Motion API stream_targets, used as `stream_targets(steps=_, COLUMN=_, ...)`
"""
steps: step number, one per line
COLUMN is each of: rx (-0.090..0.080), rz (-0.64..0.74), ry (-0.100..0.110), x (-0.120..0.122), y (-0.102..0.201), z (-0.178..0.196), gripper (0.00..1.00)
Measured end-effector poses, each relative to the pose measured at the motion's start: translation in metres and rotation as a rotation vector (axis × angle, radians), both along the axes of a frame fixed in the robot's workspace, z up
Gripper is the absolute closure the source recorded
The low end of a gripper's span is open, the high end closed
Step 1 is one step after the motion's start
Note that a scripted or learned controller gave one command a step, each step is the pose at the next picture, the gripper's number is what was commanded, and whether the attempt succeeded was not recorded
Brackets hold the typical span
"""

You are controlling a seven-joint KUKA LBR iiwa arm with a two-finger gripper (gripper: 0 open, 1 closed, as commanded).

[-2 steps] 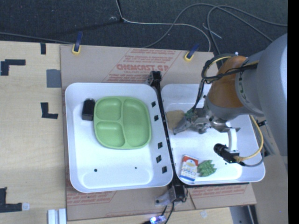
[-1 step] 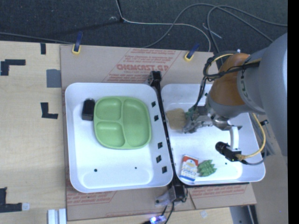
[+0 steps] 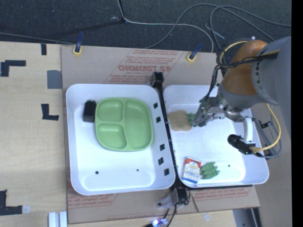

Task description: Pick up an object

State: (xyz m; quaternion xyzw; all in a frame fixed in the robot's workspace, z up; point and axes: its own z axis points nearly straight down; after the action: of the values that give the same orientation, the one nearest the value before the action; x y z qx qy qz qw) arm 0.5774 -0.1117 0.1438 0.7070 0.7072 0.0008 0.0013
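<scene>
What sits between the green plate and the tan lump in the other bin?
The camera view shows the bins' rims and black divider between the plate and lump; otherwise bare white floor.

Two shallow white bins sit side by side on a cardboard sheet [image 3: 142, 65] printed with red lettering, which lies on a light wooden bench [image 3: 28, 141]. The left bin [image 3: 78, 174] and the right bin [image 3: 258, 176] meet along a black divider strip [image 3: 163, 126] running between them. Two clamps, one yellow and blue at the sheet's upper left corner [image 3: 77, 48] and another at its upper edge [image 3: 193, 55], grip the cardboard. Black tape marks [image 3: 47, 112] are stuck to the bench left of the bins. Loose cables [image 3: 156, 25] trail across the dark surface [image 3: 57, 8] behind the bench.
</scene>
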Motion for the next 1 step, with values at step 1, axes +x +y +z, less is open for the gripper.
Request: stream_targets(steps=1, rx=0.0, rz=0.002, ry=-0.002, x=0.01, y=0.0041, z=0.0574, gripper=1.0)
